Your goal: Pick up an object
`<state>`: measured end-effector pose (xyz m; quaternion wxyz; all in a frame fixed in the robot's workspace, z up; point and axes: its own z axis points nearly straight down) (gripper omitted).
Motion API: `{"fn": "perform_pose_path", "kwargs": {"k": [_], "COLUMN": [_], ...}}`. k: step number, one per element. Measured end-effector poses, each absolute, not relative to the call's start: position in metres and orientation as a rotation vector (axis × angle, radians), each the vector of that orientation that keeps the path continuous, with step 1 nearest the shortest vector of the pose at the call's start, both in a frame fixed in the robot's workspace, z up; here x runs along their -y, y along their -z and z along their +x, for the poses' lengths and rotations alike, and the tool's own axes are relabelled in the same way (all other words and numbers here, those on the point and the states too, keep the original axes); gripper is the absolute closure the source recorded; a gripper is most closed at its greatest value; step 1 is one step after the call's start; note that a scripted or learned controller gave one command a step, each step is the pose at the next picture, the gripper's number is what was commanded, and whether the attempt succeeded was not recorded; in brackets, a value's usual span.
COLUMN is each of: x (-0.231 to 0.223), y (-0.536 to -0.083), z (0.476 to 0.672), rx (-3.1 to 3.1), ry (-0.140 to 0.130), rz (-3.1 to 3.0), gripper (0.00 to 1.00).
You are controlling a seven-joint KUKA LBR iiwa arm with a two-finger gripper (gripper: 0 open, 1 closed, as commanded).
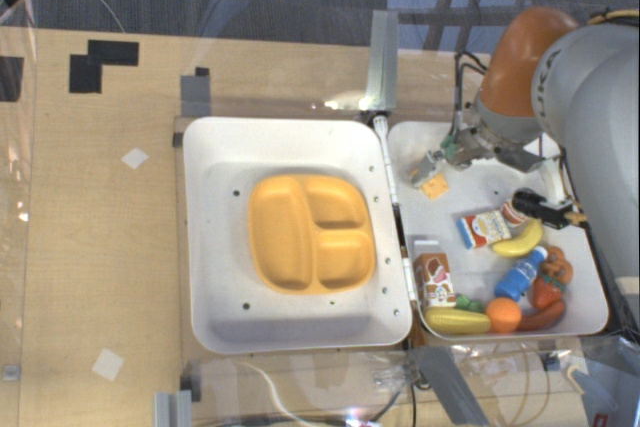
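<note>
We see the grey arm's two-finger gripper (447, 153) low at the right white bin's (590, 315) eleven o'clock, grip state impossible to tell, just above a small yellow cheese-like wedge (433, 186).

Surfaces as I recorded them. The table (100, 245) looked like pale, matt wood laminate. Both bins (290, 140) appeared as smooth white plastic with a faint sheen. The yellow divided tray (310, 233) read as matt plastic. The arm's orange band (515, 60) was glossy, its grey casing (595, 105) satin-smooth. The toy banana (520, 239) and blue bottle (518, 277) looked like shiny plastic.
</note>
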<state>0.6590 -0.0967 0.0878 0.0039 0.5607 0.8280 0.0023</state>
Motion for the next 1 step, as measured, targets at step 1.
{"fn": "perform_pose_path", "kwargs": {"k": [1], "x": [0.0931], "y": [-0.0878], "z": [0.6501], "rx": [-2.945], "ry": [-0.005], "rz": [1.066], "gripper": [0.0]}}
